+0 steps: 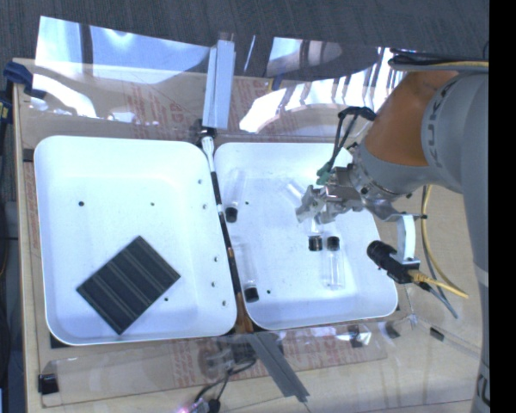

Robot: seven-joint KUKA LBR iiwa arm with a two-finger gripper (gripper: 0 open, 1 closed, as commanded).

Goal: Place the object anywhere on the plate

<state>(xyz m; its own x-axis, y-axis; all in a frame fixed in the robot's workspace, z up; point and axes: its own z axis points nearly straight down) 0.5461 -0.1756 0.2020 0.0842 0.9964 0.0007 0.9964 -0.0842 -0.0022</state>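
The bench point(112, 364) carries two white bins. The arm point(430, 127) reaches over the right bin point(275, 304); its gripper point(324, 243) hangs there, fingers point(315, 244) apart with nothing between them. The dark ridged plate point(128, 283) lies in the left bin point(112, 170). Which item is the object cannot be told.

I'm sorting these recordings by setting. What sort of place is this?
Probably a robotics lab or test cell, not a home. A grey arm with an orange band reaches over a bench bearing two shallow white bins, one holding a dark ribbed plate, with loose cables alongside.
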